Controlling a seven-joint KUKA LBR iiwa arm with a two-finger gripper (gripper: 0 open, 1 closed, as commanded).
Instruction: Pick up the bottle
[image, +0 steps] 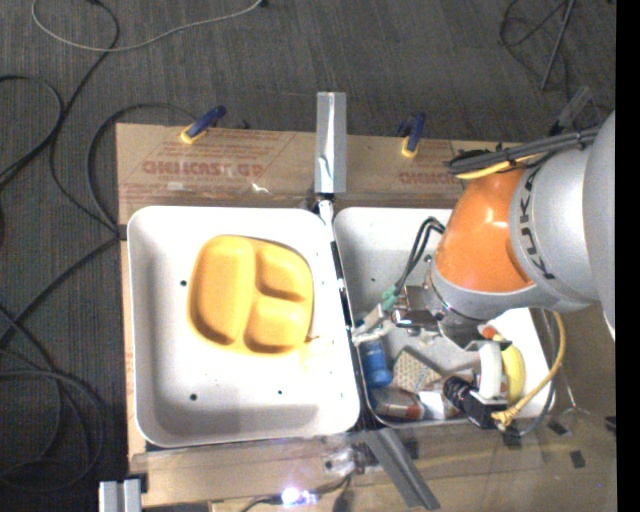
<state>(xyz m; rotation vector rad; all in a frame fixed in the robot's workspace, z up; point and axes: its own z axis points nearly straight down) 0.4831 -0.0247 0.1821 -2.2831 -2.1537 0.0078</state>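
Note:
A small blue bottle with a pale cap lies near the left wall of the right bin, towards its front. My gripper hangs low over the right bin, just behind the bottle's cap end and close to it. Nothing shows as held. The grey arm with its orange band covers much of the right bin's middle and back right.
A yellow divided plate lies in the left bin. In the right bin's front part sit a brown item, a mesh-patterned piece, a banana and a small red thing. A metal divider stands behind the bins.

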